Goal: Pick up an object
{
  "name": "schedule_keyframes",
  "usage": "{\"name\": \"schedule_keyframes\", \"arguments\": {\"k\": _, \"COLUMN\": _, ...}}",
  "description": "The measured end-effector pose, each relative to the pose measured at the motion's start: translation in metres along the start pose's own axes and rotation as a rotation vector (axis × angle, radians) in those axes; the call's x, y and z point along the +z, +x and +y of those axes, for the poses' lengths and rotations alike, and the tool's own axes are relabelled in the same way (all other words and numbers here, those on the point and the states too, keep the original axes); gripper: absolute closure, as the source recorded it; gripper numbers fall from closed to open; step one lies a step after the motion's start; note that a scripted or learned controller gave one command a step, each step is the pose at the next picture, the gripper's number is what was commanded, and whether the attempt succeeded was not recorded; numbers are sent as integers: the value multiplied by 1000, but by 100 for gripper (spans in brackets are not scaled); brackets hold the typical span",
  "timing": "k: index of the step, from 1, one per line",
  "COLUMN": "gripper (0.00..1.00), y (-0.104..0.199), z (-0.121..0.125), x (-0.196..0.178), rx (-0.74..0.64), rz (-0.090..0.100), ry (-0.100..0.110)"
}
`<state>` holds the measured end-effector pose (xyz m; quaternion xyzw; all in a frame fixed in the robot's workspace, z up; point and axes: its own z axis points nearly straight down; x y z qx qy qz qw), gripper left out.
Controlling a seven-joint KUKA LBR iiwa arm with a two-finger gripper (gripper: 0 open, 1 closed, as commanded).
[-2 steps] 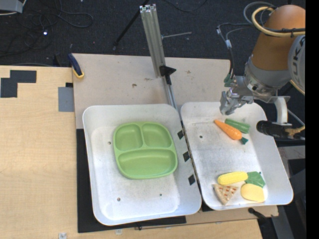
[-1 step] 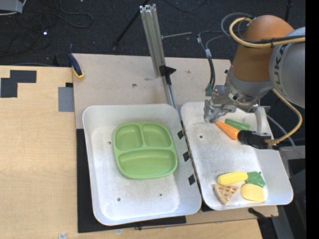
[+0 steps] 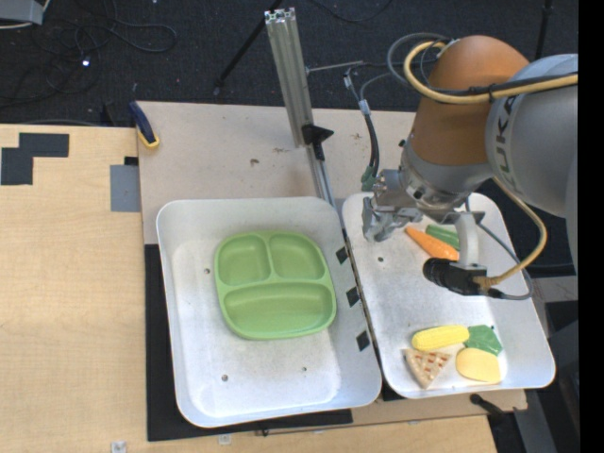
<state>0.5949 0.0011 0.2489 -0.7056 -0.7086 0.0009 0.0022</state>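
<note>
Dark floor [image 3: 142, 26] – loose cables [image 3: 123, 17]; pale wood bench [image 3: 66, 281].

Green plate [image 3: 275, 285], orange carrot [image 3: 432, 243]

A robotics lab: a grey and orange KUKA arm [image 3: 491, 111] trailing cables stands over a plywood bench [image 3: 66, 281] with two white bins [image 3: 189, 385], an aluminium extrusion post [image 3: 291, 74] rises behind, and loose wires lie on dark carpet [image 3: 142, 36]
</note>
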Motion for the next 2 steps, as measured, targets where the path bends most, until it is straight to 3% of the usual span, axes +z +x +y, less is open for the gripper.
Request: {"name": "schedule_keyframes", "arguments": {"k": 2, "gripper": 100, "y": 99, "z": -40, "x": 28, "rx": -1, "rz": -1, "ry": 2}}
